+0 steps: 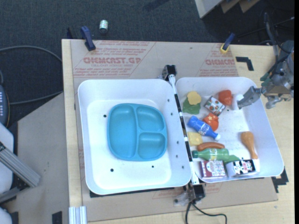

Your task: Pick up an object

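- Looking into the right bin (266, 120), we see the blue bottle (203, 127) lying on a slant, its long axis running from upper left to lower right with the white cap toward the lower right.
- The green bottle (217, 154) lies nearly level across the bin, just under a red sausage (210, 146) that lies the same way.
- The orange carrot-shaped toy (249, 143) lies apart from the pile on the right, its narrow end toward the lower right.
- The gripper (244, 101) reaches over the bin's right rim, just beside a red pepper (225, 97); we cannot tell whether it is open or closed, and nothing shows in its hold.
- Bare floor shows between the carrot-shaped toy and the bottles; two small cartons (228, 168) sit against the near rim.
- The left bin (88, 125) holds a blue divided plate (137, 131), with free white floor all round it.
- On the board (140, 55) under the bins we read "CHEMCAST GP" in red; the carton labels are too small to read.
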Motion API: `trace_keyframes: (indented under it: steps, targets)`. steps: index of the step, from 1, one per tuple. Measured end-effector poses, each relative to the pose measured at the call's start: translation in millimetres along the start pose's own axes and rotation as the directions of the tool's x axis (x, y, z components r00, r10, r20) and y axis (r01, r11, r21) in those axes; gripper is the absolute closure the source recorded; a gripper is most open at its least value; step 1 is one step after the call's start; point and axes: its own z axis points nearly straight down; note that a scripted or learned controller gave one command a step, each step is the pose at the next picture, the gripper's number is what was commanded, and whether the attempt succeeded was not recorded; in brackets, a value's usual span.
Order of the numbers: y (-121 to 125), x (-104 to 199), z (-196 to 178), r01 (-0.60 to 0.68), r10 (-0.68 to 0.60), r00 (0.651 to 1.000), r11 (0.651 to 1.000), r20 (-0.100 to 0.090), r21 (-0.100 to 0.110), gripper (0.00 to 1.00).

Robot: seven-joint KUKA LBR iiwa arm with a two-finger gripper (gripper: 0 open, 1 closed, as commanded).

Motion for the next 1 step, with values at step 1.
trace_keyframes:
  steps: [1]
  targets:
    - [-9.9,27.9,148.7,-0.001,0.001,1.0,1.0,-0.002,0.004,0.0]
